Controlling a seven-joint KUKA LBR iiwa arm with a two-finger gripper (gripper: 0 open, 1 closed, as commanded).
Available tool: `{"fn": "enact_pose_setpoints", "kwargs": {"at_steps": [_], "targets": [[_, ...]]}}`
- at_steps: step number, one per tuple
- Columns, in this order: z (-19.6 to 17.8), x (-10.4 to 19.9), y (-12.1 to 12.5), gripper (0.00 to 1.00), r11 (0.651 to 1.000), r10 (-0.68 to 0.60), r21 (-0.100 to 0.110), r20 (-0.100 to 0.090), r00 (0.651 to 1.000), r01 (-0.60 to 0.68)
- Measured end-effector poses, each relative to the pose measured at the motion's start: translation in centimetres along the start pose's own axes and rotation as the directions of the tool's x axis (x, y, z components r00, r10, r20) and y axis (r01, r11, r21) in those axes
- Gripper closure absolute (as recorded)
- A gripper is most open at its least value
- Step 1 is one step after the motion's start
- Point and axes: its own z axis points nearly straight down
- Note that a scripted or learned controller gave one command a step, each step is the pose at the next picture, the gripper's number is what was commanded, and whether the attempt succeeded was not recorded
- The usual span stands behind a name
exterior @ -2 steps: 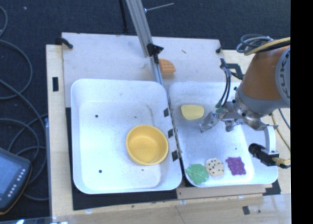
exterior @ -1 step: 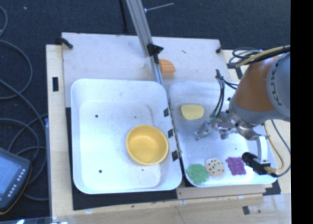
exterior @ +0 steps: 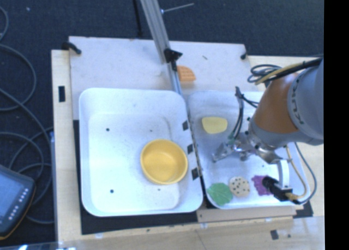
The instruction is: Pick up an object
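Hovering right of centre: gripper (exterior: 222, 153), grip unclear, over right bin (exterior: 199, 107); yellow piece (exterior: 214, 125) above, bowl (exterior: 163, 161) left.

Yellow bowl (exterior: 163, 161) sits upright in the left bin (exterior: 95, 134).

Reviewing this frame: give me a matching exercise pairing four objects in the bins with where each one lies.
Objects:
1. yellow bowl
2. pale yellow piece
3. green round piece
4. purple piece

Places:
A. right bin, front edge, nearest the divider
B. left bin, toward its right side
C. right bin, front, under the arm's wrist
D. right bin, rear half

Pairs: 1-B, 2-D, 3-A, 4-C
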Motion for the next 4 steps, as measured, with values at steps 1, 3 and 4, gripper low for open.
{"fn": "enact_pose_setpoints", "kwargs": {"at_steps": [1, 3, 4], "targets": [[-1.3, 0.0, 0.2, 1.0, 1.0, 0.005, -0.006, -0.002, 1.0, -0.005], [-10.7, 0.9, 1.1, 1.0, 1.0, -0.007, -0.008, -0.002, 1.0, 0.007], [-16.1, 0.8, 1.3, 1.0, 1.0, -0.007, -0.009, -0.001, 1.0, 0.007]]}}
